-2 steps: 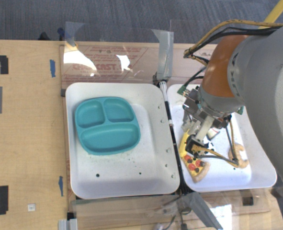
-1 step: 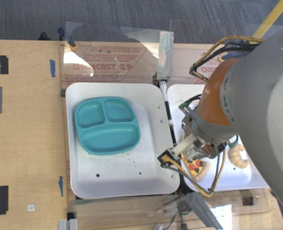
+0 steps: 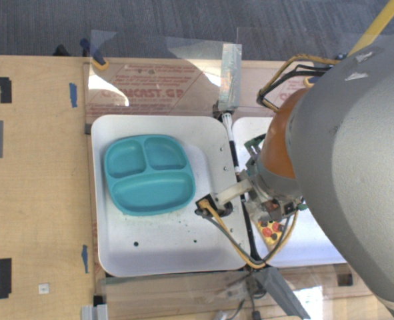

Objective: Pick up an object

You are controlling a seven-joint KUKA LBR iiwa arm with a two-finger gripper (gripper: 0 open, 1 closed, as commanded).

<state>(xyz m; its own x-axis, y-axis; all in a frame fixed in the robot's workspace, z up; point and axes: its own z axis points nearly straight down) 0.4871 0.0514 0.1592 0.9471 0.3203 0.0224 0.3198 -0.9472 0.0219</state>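
Note:
A teal divided plate (image 3: 149, 174) lies in the left bin (image 3: 157, 255), towards its upper left. My arm (image 3: 343, 179) reaches in from the right and covers most of the right bin (image 3: 310, 245). Its orange band (image 3: 277, 145) sits above the wrist, and the gripper (image 3: 271, 212) hangs below it over the right bin's left part, largely hidden by the arm. Just under the gripper a small red and yellow object (image 3: 271, 231) peeks out. Green bits of another thing (image 3: 254, 143) show at the wrist's edge.
A yellow and black cable (image 3: 227, 235) loops from the wrist across the wall between the two bins. A clear plastic sheet (image 3: 157, 85) lies behind the bins. Bare brown bench (image 3: 30, 179) extends to the left.

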